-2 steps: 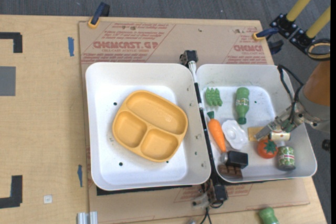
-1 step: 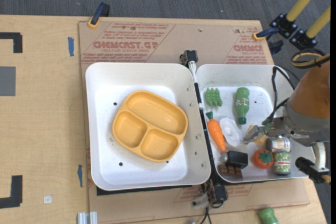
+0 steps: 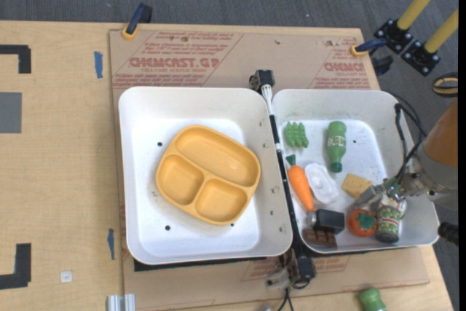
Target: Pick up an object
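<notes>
**benchrat:** So the gripper (image 3: pixel 384 194) is low in the right bin (image 3: pixel 364 100), down at about 5 o'clock of it. I honestly can't tell how wide it's open or whether it's got anything; the metal bits blur into the clutter. Nothing is visibly clamped, so I'd call it empty-handed for now.

**kuka_kev:** What's closest to it?

**benchrat:** A small can (image 3: pixel 389 222) right under it at 6 o'clock, touching or nearly. The tomato (image 3: pixel 362 223) sits just beside the can at 8 o'clock from the gripper, and a tan block (image 3: pixel 356 185) is at 9 o'clock. Further out at 9 there's a clear lid-looking thing (image 3: pixel 321 181), then the carrot (image 3: pixel 301 187). Green bottle (image 3: pixel 335 144) is up at 11. A black box (image 3: pixel 329 219) and a brown piece (image 3: pixel 320 237) are over at 8.

**kuka_kev:** Any object counts, so go for the can?

**benchrat:** My guess, yeah. But it's jammed against the tomato, so I'd centre the gripper squarely over one item, drop straight down, close, then lift slowly. The yellow tray (image 3: pixel 207 175) in the left bin (image 3: pixel 145 156) is well apart, ignore it.
</notes>
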Motion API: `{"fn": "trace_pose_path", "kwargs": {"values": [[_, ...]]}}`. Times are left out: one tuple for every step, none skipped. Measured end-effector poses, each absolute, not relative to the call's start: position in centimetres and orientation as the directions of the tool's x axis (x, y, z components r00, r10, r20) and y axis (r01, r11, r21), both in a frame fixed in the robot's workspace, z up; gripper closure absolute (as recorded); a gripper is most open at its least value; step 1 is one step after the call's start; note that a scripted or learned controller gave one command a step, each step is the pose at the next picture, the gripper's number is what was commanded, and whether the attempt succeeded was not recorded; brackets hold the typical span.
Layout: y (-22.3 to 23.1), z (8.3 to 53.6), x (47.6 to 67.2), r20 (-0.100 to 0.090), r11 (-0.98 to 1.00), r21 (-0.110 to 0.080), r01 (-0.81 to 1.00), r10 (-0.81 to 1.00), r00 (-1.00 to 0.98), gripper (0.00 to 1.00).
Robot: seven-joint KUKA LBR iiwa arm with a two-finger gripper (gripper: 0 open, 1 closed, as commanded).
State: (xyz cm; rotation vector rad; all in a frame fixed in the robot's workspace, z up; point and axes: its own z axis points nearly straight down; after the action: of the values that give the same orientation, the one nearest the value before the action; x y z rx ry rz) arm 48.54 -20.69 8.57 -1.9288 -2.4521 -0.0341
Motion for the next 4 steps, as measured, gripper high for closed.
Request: {"fn": "trace_pose_path", "kwargs": {"values": [[-21.3, 9.6, 48.6, 0.013, 0.227, 0.009, 0.974, 0.974, -0.227, 1.00], [-20.6, 9.5, 48.7, 0.029, 0.235, 0.006, 0.972, 0.971, -0.235, 0.00], [-14.9, 8.6, 55.6, 0.000, 0.072, 0.003, 0.997, 0.997, -0.072, 0.00], [-10.0, 8.5, 62.1, 0.000, -0.220, 0.001, 0.975, 0.975, 0.220, 0.00]]}}
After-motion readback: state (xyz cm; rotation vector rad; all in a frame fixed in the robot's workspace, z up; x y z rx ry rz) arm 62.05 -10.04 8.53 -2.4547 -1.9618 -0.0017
